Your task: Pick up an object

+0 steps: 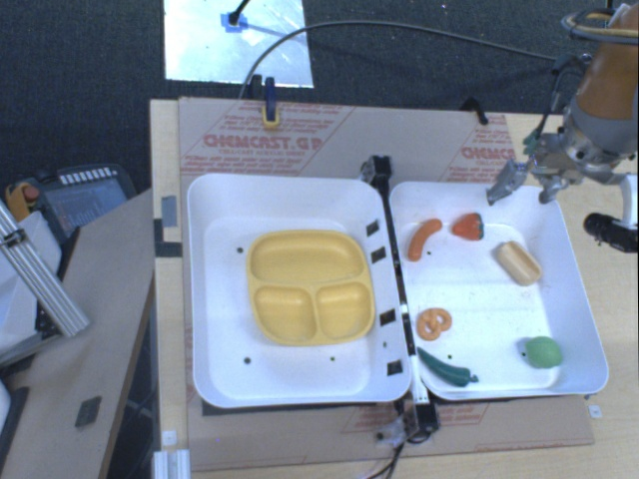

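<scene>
The right bin holds several toy foods: an orange sausage, a red pepper piece, a tan bread roll, a pretzel, a dark green chilli and a green ball. My gripper hangs above the bin's far right corner, its two fingers spread apart with nothing between them. It is up and to the right of the red pepper piece.
A yellow divided plate lies in the left bin. A black clip strip runs between the bins. A control pendant and an aluminium rail sit at the left. Cables cross the dark floor behind.
</scene>
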You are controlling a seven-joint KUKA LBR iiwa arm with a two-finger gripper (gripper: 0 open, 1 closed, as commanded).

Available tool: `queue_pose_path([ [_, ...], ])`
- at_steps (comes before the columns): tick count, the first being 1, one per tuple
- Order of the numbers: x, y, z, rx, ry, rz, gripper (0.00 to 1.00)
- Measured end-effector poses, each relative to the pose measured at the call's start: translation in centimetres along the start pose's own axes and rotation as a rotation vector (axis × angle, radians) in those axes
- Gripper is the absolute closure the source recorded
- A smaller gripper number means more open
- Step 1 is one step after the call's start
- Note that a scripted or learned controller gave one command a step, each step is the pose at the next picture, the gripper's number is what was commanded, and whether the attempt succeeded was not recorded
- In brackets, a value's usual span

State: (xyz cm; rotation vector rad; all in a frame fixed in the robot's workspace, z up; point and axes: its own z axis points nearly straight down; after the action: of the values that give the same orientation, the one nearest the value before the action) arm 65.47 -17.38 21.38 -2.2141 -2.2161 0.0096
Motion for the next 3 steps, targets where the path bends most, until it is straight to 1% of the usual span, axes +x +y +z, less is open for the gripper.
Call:
queue_pose_path([
  [1, 0.0, 0.3, -0.8, -0.012, -0.003, -0.002, 0.00],
  [2, -0.3, 1.2, 4.0, -0.011, -0.003, -0.005, 0.00],
  [3, -0.9, 0.6, 9.6, -0.009, -0.002, 0.000, 0.00],
])
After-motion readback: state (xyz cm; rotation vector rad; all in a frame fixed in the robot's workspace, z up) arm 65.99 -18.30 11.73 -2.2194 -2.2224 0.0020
